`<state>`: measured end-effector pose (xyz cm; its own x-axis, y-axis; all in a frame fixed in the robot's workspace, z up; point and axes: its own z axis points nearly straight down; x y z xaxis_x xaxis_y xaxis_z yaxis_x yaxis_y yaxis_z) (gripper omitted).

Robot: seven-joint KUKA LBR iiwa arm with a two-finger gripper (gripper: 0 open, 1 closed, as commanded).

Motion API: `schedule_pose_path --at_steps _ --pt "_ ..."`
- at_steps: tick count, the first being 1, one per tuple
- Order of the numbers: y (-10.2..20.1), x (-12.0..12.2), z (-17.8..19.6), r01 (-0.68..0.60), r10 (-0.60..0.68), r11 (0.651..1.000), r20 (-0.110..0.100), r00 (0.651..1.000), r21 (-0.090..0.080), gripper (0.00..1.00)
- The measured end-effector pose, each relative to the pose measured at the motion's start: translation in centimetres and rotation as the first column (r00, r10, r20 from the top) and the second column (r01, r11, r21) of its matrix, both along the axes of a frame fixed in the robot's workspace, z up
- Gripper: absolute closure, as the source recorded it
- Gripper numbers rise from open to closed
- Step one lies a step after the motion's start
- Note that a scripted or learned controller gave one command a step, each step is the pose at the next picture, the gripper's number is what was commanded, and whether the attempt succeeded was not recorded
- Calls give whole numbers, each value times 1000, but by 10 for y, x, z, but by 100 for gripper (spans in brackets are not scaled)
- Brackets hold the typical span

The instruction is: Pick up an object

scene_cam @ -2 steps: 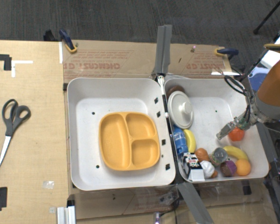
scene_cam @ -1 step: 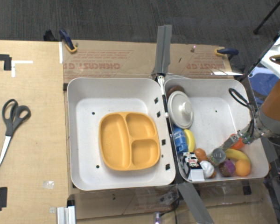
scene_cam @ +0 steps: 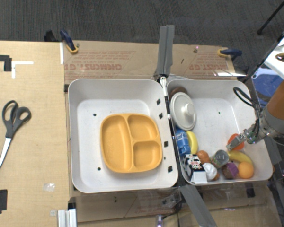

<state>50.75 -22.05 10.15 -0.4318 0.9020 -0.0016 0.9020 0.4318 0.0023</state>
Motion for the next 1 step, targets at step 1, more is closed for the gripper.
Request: schedule_pose_path --at_steps 1 --pt "52 7 117 -68 68 998 -1 998 -1 100"
